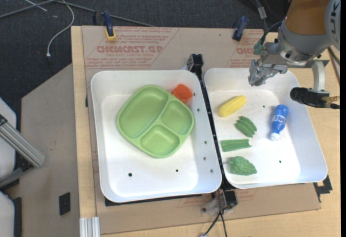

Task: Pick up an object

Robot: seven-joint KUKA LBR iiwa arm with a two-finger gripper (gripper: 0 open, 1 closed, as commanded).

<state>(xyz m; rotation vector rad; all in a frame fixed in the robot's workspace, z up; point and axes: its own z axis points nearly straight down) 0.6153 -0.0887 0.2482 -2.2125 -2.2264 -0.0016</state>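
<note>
My gripper (261, 77) hangs over the far edge of the right bin (308, 149), above and to the right of a yellow corn cob (232, 105). Nothing shows between its fingers. Below the corn lie a green pea pod (246, 125), a flat green bean (235, 145) and a green leafy piece (241, 166). A blue bottle with a white cap (278, 120) lies toward the bin's right side. In the left bin (108, 176) rests a green divided plate (155, 120), with an orange-red piece (183, 92) at its far right rim.
Both bins sit on a cardboard sheet (135, 46) held by blue clamps (110, 26) at the back. A black fixture (311, 96) juts over the right bin's right edge. Cables (48, 3) lie on the dark floor at the back left.
</note>
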